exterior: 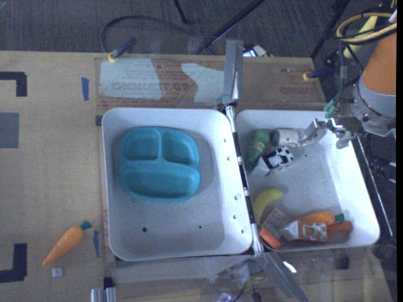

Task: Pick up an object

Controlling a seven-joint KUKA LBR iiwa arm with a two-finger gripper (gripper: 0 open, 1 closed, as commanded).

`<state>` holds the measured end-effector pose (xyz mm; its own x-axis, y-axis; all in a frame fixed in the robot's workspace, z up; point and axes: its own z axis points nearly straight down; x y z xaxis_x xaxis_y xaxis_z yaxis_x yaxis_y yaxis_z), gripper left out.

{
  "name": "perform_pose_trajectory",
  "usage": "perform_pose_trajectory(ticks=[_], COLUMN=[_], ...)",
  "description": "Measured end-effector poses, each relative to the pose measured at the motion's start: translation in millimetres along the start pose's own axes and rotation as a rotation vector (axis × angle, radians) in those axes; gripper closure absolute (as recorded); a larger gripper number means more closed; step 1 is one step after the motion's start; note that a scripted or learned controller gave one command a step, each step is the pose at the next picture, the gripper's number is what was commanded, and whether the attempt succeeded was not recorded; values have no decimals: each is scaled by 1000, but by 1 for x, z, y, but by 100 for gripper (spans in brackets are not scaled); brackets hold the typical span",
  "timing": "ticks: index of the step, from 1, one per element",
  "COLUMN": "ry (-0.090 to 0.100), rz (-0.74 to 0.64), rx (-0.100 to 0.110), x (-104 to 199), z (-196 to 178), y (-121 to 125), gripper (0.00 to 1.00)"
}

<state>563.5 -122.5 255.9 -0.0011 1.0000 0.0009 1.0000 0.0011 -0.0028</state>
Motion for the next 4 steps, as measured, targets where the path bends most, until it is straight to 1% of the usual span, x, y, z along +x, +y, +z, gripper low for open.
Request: perform_pose_trajectory(ticks=[1, 2, 3, 4], ry=[1, 0, -4, 26], rz=[170, 24, 11, 50], rx=[1, -8, -37, 31], x=[5, -4, -24, -43], z=[26, 131, 145, 148], y=[14, 26, 56, 105], gripper=[0, 0, 0, 0])
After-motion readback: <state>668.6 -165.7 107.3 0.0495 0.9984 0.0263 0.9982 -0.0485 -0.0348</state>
